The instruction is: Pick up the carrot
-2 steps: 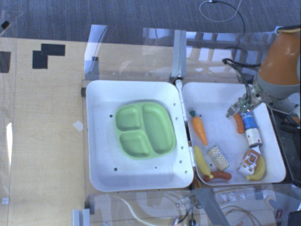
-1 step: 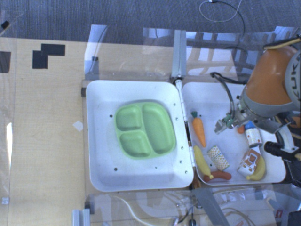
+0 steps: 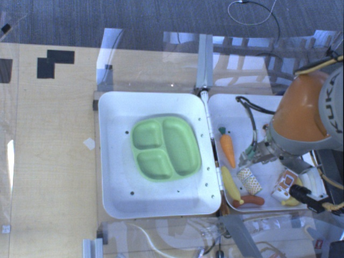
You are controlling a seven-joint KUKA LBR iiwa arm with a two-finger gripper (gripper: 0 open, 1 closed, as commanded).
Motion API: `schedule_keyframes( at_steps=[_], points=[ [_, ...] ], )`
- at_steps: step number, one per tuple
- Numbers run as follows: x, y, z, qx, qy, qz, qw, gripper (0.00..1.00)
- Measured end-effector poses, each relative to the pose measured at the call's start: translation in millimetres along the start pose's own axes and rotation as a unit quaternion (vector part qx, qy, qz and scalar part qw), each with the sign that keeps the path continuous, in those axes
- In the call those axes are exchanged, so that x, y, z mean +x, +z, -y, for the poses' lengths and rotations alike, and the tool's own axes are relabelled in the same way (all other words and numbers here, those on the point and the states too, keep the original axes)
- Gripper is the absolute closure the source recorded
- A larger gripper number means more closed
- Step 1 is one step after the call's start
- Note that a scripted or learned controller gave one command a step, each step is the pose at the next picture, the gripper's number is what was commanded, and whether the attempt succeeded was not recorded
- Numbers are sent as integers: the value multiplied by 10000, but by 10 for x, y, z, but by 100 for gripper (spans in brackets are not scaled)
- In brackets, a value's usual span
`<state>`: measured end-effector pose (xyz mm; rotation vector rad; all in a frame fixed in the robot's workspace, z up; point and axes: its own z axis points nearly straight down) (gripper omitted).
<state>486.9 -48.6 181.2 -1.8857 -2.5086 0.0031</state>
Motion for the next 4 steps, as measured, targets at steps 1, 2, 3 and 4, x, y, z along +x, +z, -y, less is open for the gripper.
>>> schedule_keyframes(
  at_steps=[1,2,3,4],
  points=[
    [116,-4,-36,-7,1205,5,9927,100],
    [6,4,5,11,3588,4,9334,100],
    [148,2,-40,6,5900,10,8074,100],
    [198,6,-53,13,5147,9,8574,100]
  ],
)
